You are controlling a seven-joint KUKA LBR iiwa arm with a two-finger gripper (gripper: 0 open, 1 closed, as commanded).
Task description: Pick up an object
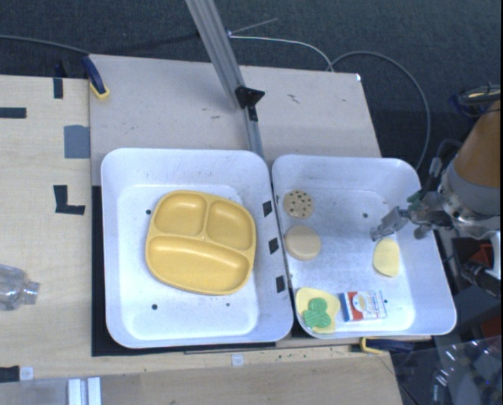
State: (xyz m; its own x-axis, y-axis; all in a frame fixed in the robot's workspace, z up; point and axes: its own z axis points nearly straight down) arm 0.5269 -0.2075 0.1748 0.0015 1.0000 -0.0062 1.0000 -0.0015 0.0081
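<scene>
In the right bin [353, 171] lie a speckled round cookie [298, 202], a plain beige disc [303, 244], a yellow wedge-shaped piece [387, 258], a green item on a yellow base [317, 312] and a small red, white and blue packet [362, 305]. My gripper [392, 224] hangs over the right side of this bin, just above and left of the yellow piece, pointing left. Nothing shows between its fingers.
The left bin [125, 175] holds a yellow divided plate [202, 241]. A metal pole [218, 45] slants down to the gap between the bins. A clear plastic bottle [5, 285] lies on the bench at far left. Cables run behind the right bin.
</scene>
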